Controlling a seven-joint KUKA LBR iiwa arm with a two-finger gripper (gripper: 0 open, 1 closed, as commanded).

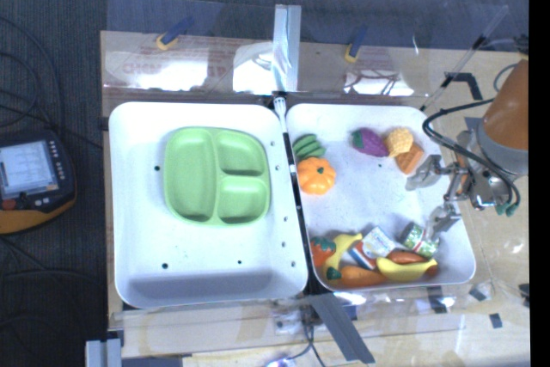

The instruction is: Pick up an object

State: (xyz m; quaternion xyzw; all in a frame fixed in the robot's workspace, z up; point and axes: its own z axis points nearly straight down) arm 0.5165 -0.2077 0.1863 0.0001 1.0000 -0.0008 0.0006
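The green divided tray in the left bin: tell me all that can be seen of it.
The green divided tray is a light green, plastic-looking plate with rounded corners and three compartments: one long section on its left side and two smaller ones on its right. It lies flat and face up on the floor of the left bin, in the upper middle part, near the wall shared with the right bin. Nothing lies in it.

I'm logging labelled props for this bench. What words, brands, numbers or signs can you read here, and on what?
No text reads clearly enough to quote.
Small packet in the right bin: red and white print, too blurred to read.
Handheld screen on the floor at left: display lit, contents too small to read.
Green tray: no markings.
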